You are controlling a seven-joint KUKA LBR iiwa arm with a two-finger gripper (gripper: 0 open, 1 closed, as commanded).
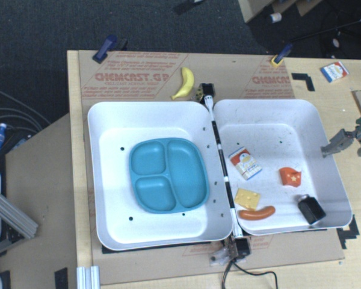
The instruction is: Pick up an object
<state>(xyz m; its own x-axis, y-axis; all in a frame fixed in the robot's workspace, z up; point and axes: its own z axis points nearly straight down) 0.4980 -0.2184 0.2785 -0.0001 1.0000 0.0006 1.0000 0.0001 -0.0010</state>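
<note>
Two white bins side by side on the surface (138,80). Left bin (108,122) with a blue divided plate (168,174). Right bin (301,122) with five small items: a red-and-white carton (245,163), red strawberry-like toy (290,176), yellow cheese wedge (247,197), sausage (256,212), black block (311,209). Toy banana (184,83) on the surface behind the bins. Tool (343,141) at the right bin's right rim, grey, partly cut off; finger state impossible to tell, nothing seen held.

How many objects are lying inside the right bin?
5: a small carton near the left wall, a red piece right of it, cheese, a sausage and a black block along the front.
</note>
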